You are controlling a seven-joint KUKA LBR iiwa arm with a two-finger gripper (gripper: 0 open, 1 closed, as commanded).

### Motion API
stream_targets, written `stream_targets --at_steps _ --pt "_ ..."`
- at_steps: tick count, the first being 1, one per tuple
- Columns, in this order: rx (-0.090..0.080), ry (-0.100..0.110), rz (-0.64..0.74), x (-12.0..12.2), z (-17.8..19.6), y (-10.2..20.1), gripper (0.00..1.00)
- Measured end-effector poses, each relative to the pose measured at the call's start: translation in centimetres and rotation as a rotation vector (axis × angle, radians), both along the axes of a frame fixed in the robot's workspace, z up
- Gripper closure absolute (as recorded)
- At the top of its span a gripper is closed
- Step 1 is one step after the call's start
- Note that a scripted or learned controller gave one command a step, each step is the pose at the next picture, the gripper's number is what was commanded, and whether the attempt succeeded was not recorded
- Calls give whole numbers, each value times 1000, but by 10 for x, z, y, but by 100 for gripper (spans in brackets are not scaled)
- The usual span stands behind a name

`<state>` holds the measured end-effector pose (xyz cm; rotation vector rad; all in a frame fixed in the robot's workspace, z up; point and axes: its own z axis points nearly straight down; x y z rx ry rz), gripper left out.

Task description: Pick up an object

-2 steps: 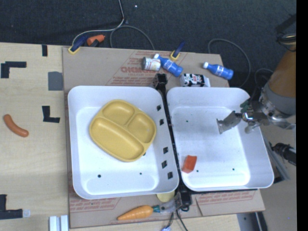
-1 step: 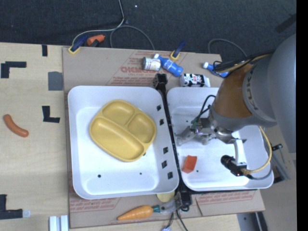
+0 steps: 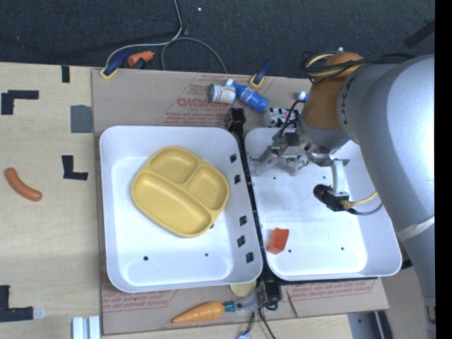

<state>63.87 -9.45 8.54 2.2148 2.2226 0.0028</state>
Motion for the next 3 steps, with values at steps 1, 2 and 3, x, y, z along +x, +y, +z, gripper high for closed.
stream_targets --at_steps 1,2,3 --pt "1 2 -1 31 0 -6 0" --pt "-1 1 -3 20 0 -3 0" --pt "-2 -1 -3 -3 1 -1 0"
